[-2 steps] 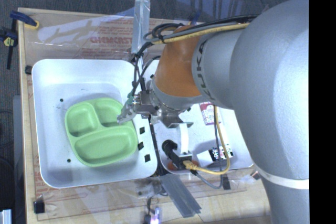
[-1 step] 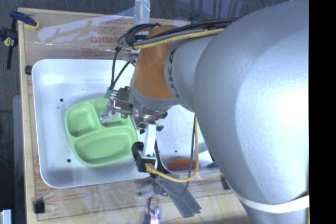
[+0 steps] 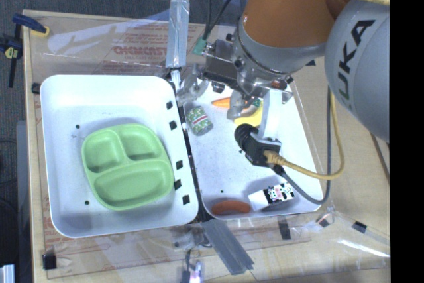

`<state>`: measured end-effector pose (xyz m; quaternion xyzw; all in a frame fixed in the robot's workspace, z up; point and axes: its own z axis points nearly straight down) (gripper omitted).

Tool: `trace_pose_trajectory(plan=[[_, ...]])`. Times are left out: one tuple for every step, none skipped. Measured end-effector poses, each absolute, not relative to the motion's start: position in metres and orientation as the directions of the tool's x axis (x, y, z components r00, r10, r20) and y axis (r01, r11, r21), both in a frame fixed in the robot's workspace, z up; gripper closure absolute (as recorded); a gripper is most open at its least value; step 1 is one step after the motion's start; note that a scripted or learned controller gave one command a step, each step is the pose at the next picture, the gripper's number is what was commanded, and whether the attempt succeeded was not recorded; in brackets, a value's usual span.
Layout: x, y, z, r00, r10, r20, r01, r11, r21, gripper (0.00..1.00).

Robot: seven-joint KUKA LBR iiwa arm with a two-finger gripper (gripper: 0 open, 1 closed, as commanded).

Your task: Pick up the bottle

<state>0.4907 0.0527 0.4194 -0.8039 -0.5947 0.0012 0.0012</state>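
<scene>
A small bottle (image 3: 199, 120) with a green, white and red pattern lies in the right bin (image 3: 301, 142), near its upper left corner and close to the divider between the bins. My gripper (image 3: 191, 96) hangs just above it, at the bin's top left, and its tip partly covers the bottle's upper end. The grey arm with its orange band (image 3: 285, 3) reaches in from the upper right and hides the back of the right bin.
The left bin (image 3: 59, 109) holds a green divided plate (image 3: 128, 166). In the right bin lie an orange piece (image 3: 221, 103), a yellow piece (image 3: 254, 111), a reddish-brown oblong (image 3: 232, 207) and a small white box (image 3: 274, 196). A black cable plug (image 3: 250, 142) hangs over the bin's middle.
</scene>
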Motion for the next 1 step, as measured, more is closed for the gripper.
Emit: trace_pose_trajectory(plan=[[0.4764, 0.0719, 0.4422, 0.307, 0.952, -0.001, 0.952, -0.307, -0.003, 0.00]])
